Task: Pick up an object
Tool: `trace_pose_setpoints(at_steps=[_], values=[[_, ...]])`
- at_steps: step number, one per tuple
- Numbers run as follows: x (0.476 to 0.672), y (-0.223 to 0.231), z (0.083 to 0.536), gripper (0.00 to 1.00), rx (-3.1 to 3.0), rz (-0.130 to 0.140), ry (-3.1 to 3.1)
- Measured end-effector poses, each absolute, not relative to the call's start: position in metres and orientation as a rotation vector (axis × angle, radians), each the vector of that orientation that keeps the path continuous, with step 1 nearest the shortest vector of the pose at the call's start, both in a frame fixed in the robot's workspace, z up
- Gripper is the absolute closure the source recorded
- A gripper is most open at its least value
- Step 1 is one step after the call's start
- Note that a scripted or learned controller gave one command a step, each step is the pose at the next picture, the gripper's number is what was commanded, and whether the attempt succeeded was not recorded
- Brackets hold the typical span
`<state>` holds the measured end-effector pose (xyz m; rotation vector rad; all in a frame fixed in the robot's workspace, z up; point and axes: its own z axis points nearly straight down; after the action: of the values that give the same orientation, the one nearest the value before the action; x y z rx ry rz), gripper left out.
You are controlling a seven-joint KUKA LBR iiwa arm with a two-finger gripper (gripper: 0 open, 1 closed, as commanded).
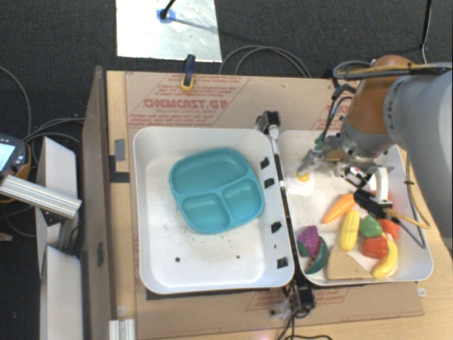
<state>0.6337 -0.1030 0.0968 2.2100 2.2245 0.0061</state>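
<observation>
Dark carpet is surrounding the surface [212, 94] | hand [308, 163] is hanging in right bin [417, 268], grip state impossible to tell | carrot [338, 207] is lying mid-bin, long axis slanting, tip pointing lower left | teal tray [216, 190] is sitting in left bin [152, 261].

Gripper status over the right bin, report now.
Grey two-finger gripper low over right white bin, holding nothing visible. Small yellow-and-white piece just below its tip. Orange carrot and yellow corn cob lie close by.
</observation>
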Motion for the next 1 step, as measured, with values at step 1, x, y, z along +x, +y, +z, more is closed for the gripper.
trace_pose_setpoints(at_steps=[1], values=[[0.5584,-0.1629,0.0836,0.00,2.228,-0.008,2.216]])
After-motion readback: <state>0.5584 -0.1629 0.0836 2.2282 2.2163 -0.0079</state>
